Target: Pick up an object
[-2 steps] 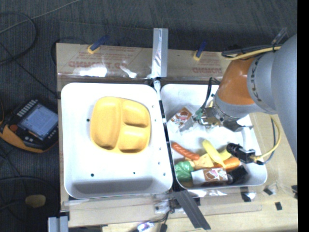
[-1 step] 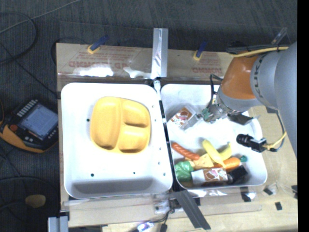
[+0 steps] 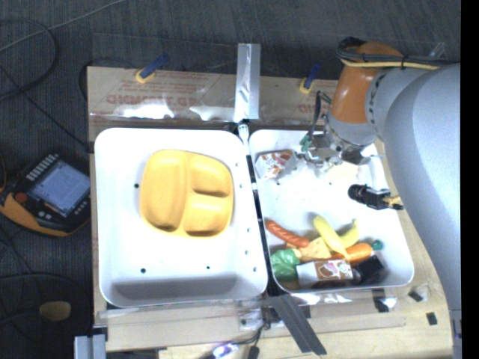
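We see claw (image 3: 323, 152) low over right bin (image 3: 397, 223) top, finger state we can't tell. Below: yellow banana (image 3: 334, 232), red pepper (image 3: 287, 234), green toy (image 3: 284, 263). Left bin (image 3: 112, 200): yellow tray (image 3: 185, 191).

**Robotics lab test cell**

Lab setup, not a home or shop. Wooden bench (image 3: 112, 88) on dark carpet (image 3: 45, 223), two white bins (image 3: 105, 275) taped and clamped in place with blue clamps (image 3: 152, 67). Teach pendant (image 3: 46, 193) lies on the floor, loose cables (image 3: 30, 36) nearby. Industrial arm (image 3: 419, 126) over bins of toy food (image 3: 318, 249).
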Robot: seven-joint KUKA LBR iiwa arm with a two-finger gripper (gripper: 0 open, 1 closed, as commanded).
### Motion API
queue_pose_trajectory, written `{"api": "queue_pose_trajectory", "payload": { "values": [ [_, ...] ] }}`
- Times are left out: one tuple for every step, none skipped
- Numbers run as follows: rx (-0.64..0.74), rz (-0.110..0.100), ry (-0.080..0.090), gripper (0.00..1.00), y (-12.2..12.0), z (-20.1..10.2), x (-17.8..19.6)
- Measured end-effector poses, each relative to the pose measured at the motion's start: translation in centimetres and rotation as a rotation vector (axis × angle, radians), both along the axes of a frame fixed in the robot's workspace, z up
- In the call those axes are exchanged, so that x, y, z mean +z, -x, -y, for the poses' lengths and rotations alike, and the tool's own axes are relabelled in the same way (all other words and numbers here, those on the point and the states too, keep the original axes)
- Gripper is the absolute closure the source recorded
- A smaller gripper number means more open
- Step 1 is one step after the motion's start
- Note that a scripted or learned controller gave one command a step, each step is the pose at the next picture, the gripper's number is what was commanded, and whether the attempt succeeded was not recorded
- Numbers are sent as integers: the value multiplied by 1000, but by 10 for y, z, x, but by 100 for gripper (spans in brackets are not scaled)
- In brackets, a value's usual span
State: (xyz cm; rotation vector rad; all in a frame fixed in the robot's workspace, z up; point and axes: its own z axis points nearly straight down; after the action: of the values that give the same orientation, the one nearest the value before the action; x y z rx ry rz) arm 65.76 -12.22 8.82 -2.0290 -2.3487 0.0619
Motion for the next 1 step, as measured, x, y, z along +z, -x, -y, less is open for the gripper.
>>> {"api": "queue_pose_trajectory", "payload": {
  "values": [
    [0,-2,4,100,0,0,8]
  ]
}}
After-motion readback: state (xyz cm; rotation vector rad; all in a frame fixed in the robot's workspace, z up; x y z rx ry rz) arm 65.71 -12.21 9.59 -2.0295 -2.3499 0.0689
